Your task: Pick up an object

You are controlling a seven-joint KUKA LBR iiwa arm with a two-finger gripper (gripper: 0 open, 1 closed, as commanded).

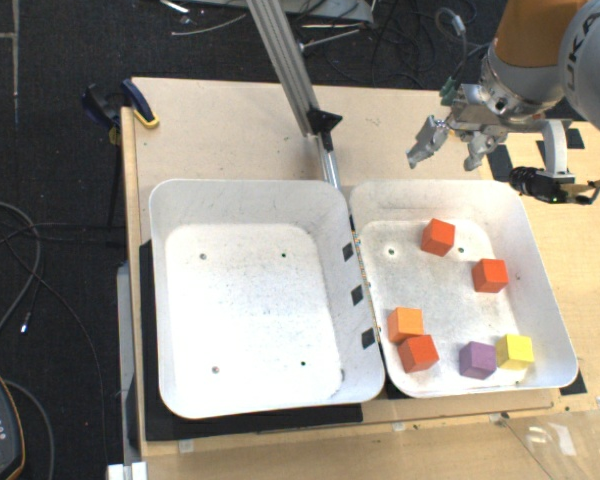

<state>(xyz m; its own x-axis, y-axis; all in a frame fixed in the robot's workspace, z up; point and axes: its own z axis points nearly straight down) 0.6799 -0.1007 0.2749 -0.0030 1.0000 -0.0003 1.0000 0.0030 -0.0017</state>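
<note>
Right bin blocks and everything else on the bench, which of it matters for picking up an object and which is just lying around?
For the job:
- six small cubes: three red-orange, one orange, one purple, one yellow
- right white bin
- pincer, fingers spread

Lying about:
- left white bin
- blue-and-yellow clamp
- slanted metal rail

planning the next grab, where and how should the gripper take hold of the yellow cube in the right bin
Grip the yellow cube across its far and near faces, coming straight down from above. The purple cube sits tight against its left side and the bin wall rises close on its right, so those sides probably leave little room.
</note>
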